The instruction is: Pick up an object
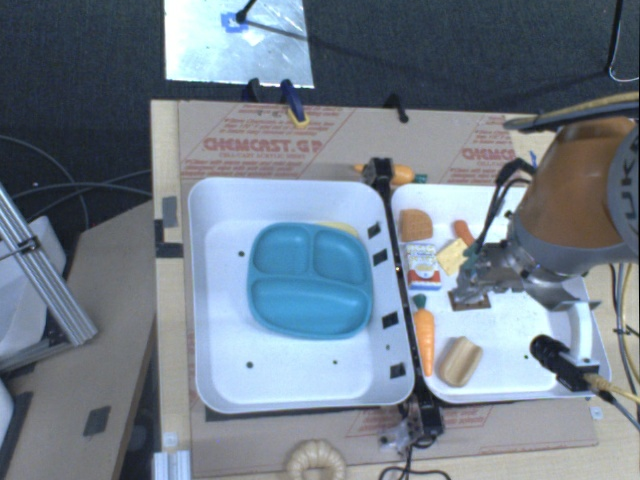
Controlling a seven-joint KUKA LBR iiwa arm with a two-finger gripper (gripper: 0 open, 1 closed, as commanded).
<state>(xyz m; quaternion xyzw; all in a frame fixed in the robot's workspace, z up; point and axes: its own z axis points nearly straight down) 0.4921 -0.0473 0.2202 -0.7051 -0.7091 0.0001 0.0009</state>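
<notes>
Nearest, we see a bread roll [460, 360] by the right bin's [510, 383] front edge, with a carrot [426, 339] along its left wall. Further in, our gripper [468, 296] hangs over the bin's middle; we cannot tell its opening or any hold. Beyond it, toward the far-left corner, lie a packet [422, 263], cheese [451, 257], sausage [463, 232] and bun [416, 225]. A blue plate [310, 279] fills the left bin [215, 368].
</notes>
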